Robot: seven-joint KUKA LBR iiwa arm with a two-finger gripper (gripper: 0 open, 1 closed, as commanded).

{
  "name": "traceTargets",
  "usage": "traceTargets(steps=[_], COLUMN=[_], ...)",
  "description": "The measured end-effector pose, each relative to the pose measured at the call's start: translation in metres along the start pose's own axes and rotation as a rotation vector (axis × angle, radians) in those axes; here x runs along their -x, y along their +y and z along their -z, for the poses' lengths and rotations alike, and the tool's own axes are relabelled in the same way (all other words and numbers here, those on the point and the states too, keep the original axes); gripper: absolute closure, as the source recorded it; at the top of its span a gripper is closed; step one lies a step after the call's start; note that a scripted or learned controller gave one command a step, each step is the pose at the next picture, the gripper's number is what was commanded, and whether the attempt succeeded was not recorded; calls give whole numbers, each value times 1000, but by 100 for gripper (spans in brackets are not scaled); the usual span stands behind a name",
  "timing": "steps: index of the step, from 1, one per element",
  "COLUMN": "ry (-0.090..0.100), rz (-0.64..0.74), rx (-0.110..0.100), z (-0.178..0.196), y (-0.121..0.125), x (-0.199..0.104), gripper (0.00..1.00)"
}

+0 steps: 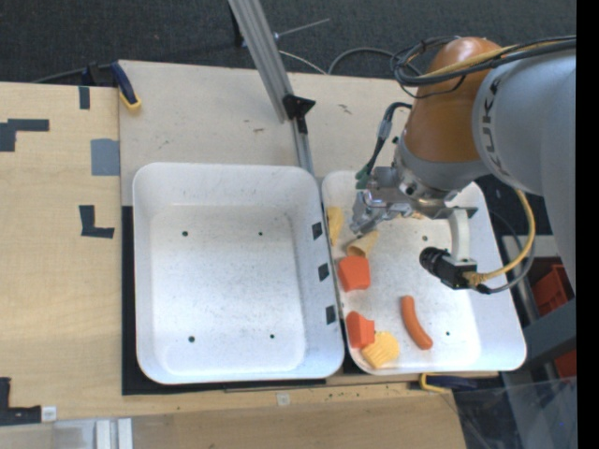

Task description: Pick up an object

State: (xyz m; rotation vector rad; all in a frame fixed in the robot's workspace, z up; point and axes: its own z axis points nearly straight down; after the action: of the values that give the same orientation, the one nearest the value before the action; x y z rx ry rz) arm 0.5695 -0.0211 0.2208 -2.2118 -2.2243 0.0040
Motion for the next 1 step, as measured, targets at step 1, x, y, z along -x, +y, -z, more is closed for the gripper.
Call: traceTargets(steps=[1], ry=[1], rz=[1], rx=[1], z=[4], y=[-32], x=[-52], gripper=[100])
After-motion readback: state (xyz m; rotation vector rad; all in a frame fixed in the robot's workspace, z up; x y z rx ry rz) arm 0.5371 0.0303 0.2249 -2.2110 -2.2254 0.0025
